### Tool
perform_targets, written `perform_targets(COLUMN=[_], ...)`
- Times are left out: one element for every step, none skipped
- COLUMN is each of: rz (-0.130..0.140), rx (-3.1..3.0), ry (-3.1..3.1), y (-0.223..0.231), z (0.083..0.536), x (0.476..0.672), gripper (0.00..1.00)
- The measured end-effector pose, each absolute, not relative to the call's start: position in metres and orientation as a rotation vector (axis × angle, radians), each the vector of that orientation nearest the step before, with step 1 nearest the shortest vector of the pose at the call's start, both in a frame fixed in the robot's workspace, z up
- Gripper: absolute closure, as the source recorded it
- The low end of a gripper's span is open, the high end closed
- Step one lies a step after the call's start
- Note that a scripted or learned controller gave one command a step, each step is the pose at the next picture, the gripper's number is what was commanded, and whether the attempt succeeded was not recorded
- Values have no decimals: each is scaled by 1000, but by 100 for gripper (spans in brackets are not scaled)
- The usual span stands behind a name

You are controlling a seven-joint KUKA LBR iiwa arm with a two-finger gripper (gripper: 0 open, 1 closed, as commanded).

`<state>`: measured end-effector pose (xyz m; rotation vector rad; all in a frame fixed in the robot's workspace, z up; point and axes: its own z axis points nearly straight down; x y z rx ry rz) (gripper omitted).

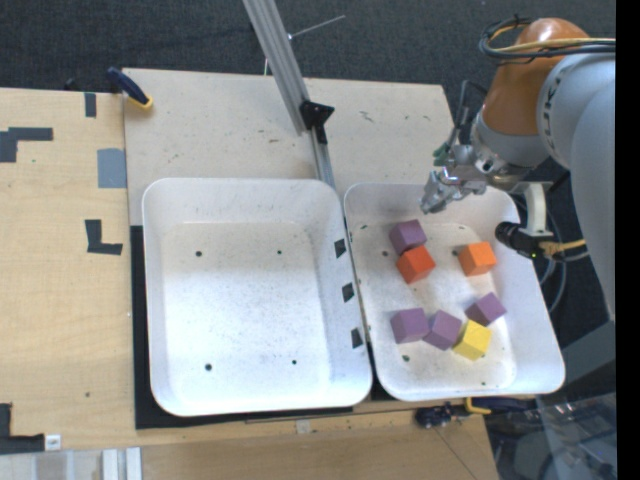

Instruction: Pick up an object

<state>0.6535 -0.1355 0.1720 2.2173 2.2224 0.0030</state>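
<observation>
My tool hangs right of centre in the frame, over the top edge of the right bin; I can't tell its state from here. Nothing is between its tips. The nearest target, a purple cube, sits just below it, touching an orange-red cube. I'd descend squarely over the purple one, straddling its free sides, away from the neighbour.

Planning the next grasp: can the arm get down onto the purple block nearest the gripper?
Probably yes. The gripper hovers just up and right of that purple block, whose top is uncovered; the red-orange block touches only its lower edge.
</observation>
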Motion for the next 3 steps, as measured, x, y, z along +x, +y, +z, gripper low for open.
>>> perform_targets(rz=[3,3,1], rx=[2218,2215,2216], ry=[2221,2229,2229], y=[-135,-82,-33], z=[208,221,218], x=[654,650,658], gripper=[100,100,100])
